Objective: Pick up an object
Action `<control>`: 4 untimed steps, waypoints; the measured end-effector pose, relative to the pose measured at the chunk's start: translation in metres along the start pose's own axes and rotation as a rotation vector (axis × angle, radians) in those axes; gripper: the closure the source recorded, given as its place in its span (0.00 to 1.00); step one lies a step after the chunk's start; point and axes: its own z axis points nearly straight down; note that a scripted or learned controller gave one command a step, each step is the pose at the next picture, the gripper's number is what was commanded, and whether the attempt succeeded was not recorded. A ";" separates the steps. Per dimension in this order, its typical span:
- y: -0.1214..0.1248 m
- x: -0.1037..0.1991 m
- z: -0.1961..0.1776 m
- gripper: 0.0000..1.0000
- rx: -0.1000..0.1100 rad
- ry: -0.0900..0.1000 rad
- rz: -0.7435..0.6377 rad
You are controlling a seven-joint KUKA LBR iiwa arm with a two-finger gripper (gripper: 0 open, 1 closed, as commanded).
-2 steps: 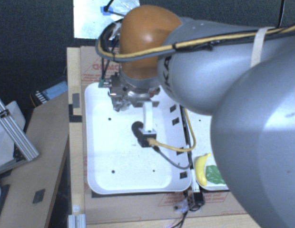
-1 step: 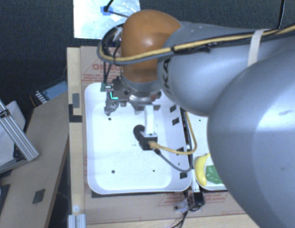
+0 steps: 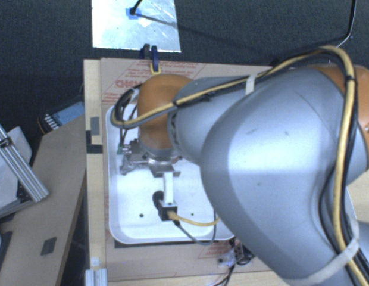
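Observation:
My gripper (image 3: 150, 161) hangs low inside the left white bin (image 3: 126, 231), under the orange wrist band (image 3: 158, 109). Its metal body sits just above the bin's white floor, near the bin's back left part. The big grey arm (image 3: 274, 171) reaches in from the right and hides the rest of this bin and the whole right side. On the bare strip of bin floor in front of the gripper I can make out no loose object, just two tiny dark specks.
The bin rests on a cardboard sheet (image 3: 143, 76). A shiny silver sheet (image 3: 135, 15) lies behind it, with a blue clamp (image 3: 150, 55) at the cardboard's back edge. An aluminium rail (image 3: 18, 165) and a tan board (image 3: 53, 207) stand at the left.

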 end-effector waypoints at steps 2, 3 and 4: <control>-0.006 0.001 -0.049 0.00 -0.014 0.005 -0.002; -0.089 -0.002 -0.046 0.00 0.002 0.002 -0.001; -0.032 -0.137 -0.109 0.00 -0.015 -0.001 0.013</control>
